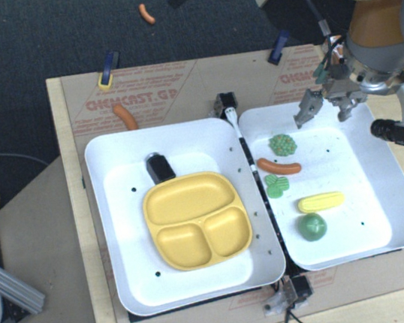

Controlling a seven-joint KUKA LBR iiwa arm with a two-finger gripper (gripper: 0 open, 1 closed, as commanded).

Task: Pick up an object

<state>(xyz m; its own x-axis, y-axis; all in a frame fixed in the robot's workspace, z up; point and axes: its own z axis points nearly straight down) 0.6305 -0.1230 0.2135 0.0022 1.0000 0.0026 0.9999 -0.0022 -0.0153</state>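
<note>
Approach step: tool (328, 106) spread wide, empty, above right bin (389, 188); next, descend onto broccoli (283, 144) or sausage (279, 167), then clench.

Single fixed camera above the bench, angled down on both bins (111, 209), perhaps mid-distance

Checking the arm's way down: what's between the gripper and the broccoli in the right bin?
Bare white floor of the right bin separates the open gripper from the broccoli, seen in the camera view.
</note>
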